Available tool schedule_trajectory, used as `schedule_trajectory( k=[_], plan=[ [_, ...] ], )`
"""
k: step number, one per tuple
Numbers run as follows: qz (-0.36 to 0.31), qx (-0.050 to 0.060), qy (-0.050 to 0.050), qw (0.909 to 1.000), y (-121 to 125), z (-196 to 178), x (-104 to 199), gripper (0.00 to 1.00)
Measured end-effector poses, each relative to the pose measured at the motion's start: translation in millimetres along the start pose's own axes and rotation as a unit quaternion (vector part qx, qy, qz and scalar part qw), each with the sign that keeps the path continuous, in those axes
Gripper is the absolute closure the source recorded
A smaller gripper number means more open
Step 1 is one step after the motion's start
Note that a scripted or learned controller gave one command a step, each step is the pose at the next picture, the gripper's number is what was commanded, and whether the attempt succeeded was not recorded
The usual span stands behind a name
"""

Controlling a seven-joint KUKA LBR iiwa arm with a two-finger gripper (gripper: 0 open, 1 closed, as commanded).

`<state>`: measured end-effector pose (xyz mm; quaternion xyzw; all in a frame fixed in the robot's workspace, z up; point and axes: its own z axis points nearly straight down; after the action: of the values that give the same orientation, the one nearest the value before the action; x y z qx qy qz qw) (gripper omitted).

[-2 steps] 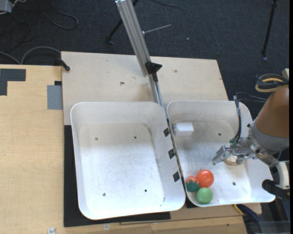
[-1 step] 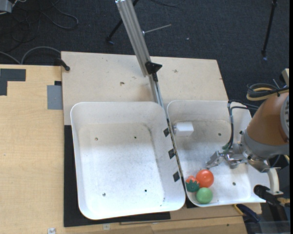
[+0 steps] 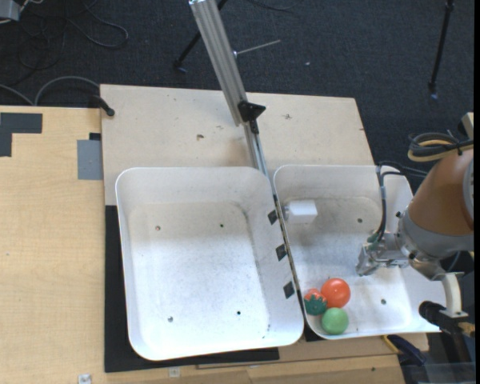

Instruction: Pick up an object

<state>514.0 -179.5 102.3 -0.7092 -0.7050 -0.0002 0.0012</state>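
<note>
Our fingers [image 3: 374,261] hang low over the floor of the right bin [image 3: 360,184], near its right wall. They are small and blurry from up here, so we cannot tell if they are apart or pressed together. We see nothing between them, so we think we hold nothing yet.

From the fingers, the closest things to pick are three little toys in the bin's near left corner. The red ball [image 3: 336,292] sits nearest to the fingers, toward the left and closer to the front edge. The green ball [image 3: 334,320] touches it on the front side. A small dark toy with red and green on it [image 3: 314,302] sits just beside both balls, tight against the bin's left wall. A white block [image 3: 302,210] lies alone by the same left wall, farther back, well apart from the balls.

To do this step well, we think we should pick one thing and go for its middle. The red ball looks like the easy one, since it is the nearest. But balls roll, and these three are packed together, so we could bump one away. We should come straight down and close slowly. The white block may be safer: it is flat and has room around it.

The left bin [image 3: 136,214] is next door, past the wall.
</note>
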Motion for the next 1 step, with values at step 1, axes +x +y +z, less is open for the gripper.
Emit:
schedule_trajectory(
  k=[1],
  plan=[
    [-0.003, -0.002, -0.002, 1.0, 1.9, -62.4, -4.1, 1.0]
  ],
)
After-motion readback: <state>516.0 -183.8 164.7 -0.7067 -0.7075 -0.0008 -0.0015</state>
